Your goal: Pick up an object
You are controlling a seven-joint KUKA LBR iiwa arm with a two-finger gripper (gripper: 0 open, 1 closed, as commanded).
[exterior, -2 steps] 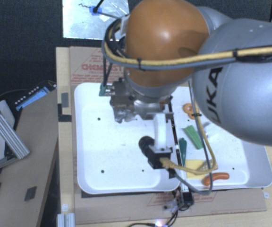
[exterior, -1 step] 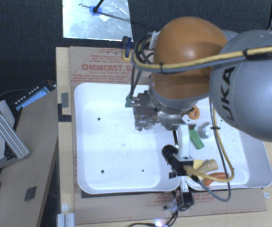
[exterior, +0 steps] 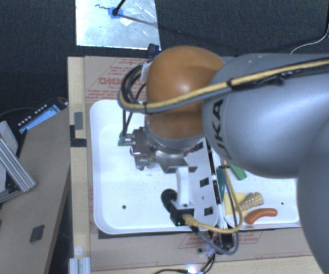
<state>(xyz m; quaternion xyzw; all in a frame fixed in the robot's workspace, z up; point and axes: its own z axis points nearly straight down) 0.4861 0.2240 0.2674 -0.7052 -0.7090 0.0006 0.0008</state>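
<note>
Closest candidates I can see: a small orange-red sausage-shaped toy and a tan ridged cone-shaped piece just beside it, both lying near the front right of the right-hand shallow white bin, w/ a green stick-like item a bit farther back. All three sit right of the arm's wrist, partly under its cables.

The gripper I can't read: the orange-banded grey arm covers it from above, so whether it's wide, narrow or holding anything I cannot tell. The wrist hangs over the left-hand shallow white bin, roughly mid-bin.

To do this step well, I'd pick one isolated target, prob. the sausage toy since it lies apart from the bin wall, centre over its short axis, and come down straight so the cone isn't nudged. I'd also watch the yellow cable loop near the front rim for snagging.

Hidden: most of both bins' middle, and anything beneath the wrist. A dark round blob under the wrist plate could be an object or hardware; can't tell. The cardboard-covered table shows at the far left.
</note>
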